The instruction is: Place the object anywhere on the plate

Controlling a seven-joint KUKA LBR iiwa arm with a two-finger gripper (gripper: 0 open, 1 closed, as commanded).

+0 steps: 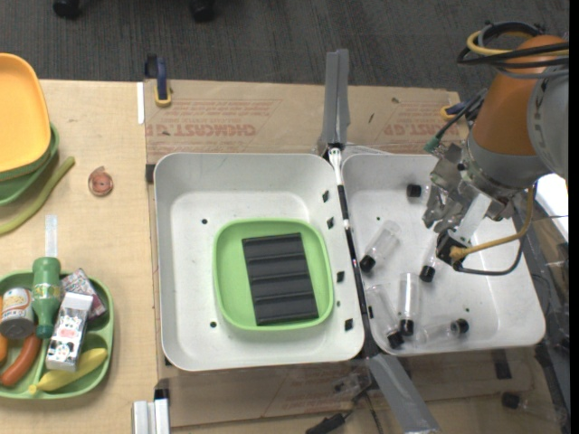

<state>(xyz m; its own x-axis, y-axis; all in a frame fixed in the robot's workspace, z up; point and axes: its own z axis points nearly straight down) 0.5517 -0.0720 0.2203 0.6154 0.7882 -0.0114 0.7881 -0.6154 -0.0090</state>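
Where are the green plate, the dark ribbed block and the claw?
green plate (228, 278), camera view, bare left rim.
dark ribbed block (278, 278), camera view, its centre.
claw (441, 217), camera view, its lower end, over the right bin (507, 333).

Left bin (181, 269): lay just beside the right bin (507, 324).
Plate (228, 278): sat in the middle of the left bin.
Ridged block (280, 278): lay centred on the plate.
Vials (406, 294): lay scattered in the right bin, mostly left and front.
Gripper (450, 213): hung over the right bin's rear half.
Food tray (101, 364): stood well left of both bins.
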